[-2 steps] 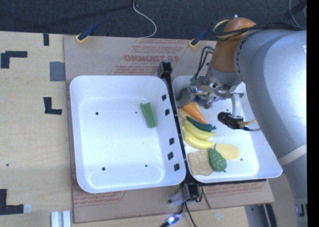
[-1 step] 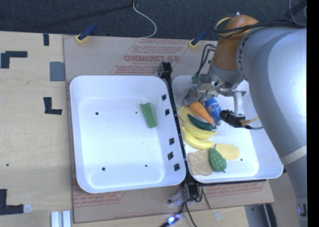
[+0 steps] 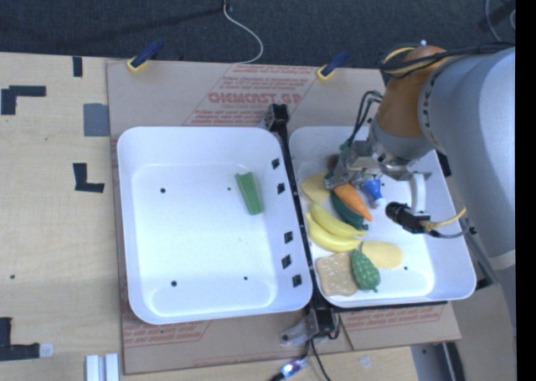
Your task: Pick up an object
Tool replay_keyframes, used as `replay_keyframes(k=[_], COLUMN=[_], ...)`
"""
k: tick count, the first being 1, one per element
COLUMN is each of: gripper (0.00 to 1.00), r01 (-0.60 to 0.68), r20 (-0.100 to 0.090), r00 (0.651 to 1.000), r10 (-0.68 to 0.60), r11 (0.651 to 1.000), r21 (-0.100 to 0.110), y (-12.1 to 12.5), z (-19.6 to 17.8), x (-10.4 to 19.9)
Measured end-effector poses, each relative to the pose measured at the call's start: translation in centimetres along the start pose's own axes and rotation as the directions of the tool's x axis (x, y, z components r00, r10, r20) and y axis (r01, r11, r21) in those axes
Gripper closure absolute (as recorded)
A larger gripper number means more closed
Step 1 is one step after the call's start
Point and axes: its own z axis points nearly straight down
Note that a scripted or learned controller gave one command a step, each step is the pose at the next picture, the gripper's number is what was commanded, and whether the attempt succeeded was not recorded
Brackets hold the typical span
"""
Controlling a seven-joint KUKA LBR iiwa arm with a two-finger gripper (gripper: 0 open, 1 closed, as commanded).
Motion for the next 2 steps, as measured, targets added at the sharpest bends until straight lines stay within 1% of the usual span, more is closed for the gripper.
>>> replay_keyframes(k=[1, 2], gripper=[1.0, 1.0], r01=[0.004, 0.004], r20=[-0.002, -0.001], r00=[1.0, 1.0], r10=[-0.004, -0.004], r11=[1.0, 1.0], r21=[0.012, 0.011], y=[3.45, 3.37], z=[0.12, -0.88], x=[0.61, 0.61])
